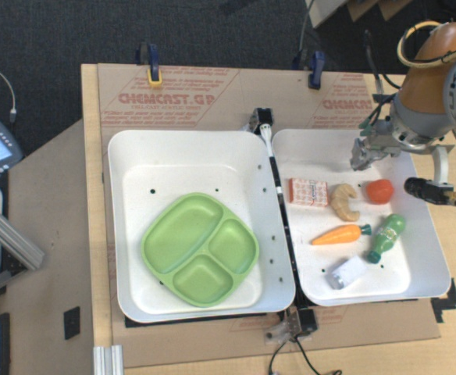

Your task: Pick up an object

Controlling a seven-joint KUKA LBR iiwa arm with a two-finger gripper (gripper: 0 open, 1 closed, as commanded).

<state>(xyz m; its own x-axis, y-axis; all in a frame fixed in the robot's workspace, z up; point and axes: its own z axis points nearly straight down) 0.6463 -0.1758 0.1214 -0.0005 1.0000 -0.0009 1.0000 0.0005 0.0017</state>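
The right bin (322,283) holds several small objects: a red-and-white box (308,192), a tan croissant (344,200), a red tomato (379,191), an orange carrot (340,235), a green bottle (386,237) and a small grey-white packet (345,273). My gripper (361,158) hangs over the far part of that bin, above and behind the croissant and tomato, with nothing seen between its fingers.
In the left bin (126,170) lies a green divided plate (201,248). A black divider (275,174) runs between the two bins. Two blue clamps (154,59) hold the cardboard at the back edge.
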